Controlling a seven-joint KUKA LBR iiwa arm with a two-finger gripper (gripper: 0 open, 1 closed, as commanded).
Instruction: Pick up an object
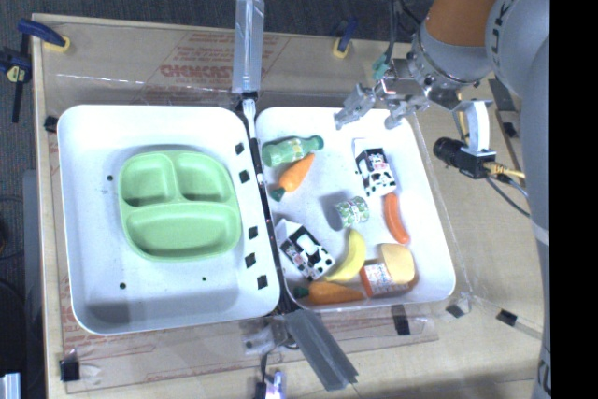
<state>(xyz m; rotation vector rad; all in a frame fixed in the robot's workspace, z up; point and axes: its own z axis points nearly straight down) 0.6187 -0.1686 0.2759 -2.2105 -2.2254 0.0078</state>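
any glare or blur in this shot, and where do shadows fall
Camera view: lighting soft and even, no harsh glare on the white bins; the green tray casts a faint shadow on its lower side; small toys like the banana look slightly soft; gripper reasonably sharp.

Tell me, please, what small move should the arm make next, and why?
Probably lower the open gripper toward the black-and-white carton just below it in the right bin. The gripper hovers over the bin's far rim holding nothing, and that carton lies nearest with space around it.
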